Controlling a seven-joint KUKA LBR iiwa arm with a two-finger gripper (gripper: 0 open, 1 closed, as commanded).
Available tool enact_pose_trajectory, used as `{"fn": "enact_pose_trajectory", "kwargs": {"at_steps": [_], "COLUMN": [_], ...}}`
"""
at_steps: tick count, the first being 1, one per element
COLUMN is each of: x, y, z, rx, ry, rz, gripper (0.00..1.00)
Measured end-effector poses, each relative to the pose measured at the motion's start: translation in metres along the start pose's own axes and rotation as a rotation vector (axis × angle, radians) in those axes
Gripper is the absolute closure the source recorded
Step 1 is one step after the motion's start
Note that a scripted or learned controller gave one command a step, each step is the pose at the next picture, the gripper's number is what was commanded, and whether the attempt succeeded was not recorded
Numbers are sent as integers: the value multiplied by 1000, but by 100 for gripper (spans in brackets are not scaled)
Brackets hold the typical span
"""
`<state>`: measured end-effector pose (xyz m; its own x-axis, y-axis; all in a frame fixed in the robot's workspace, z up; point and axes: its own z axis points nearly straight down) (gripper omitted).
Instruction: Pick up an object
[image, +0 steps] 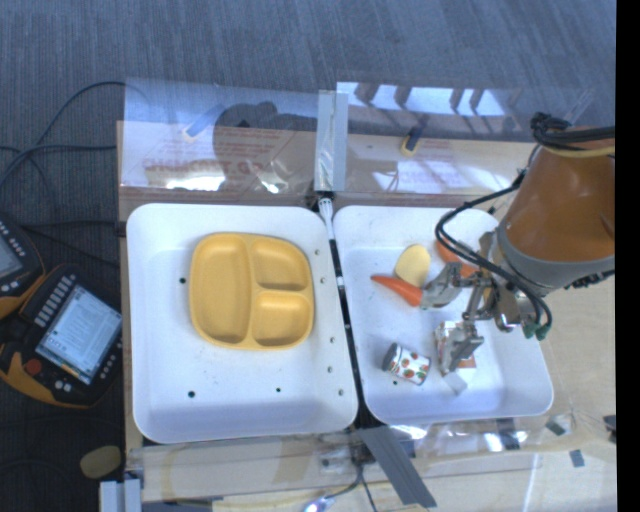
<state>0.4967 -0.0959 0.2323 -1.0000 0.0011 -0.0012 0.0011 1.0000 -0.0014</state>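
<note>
The right bin (520, 390) holds an orange carrot (399, 289), a pale yellow rounded piece (412, 264) and a small white can with red and green spots (407, 364) lying on its side. My gripper (458, 350) hangs low over the middle of that bin, to the right of the can and below the carrot. Its metal fingers point toward the bin's front. I see nothing between them. The arm's orange band (565, 205) covers the bin's right rear part.
The left bin (160, 400) carries a yellow divided plate (251, 289) with three compartments. A clear plastic wall (330, 140) runs along the back of both bins. A teach pendant (60, 330) and cables lie on the floor at the left.
</note>
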Motion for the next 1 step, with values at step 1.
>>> {"fn": "enact_pose_trajectory", "kwargs": {"at_steps": [1], "x": [13], "y": [-5], "z": [129], "rx": [-1], "ry": [2], "rz": [114], "gripper": [0]}}
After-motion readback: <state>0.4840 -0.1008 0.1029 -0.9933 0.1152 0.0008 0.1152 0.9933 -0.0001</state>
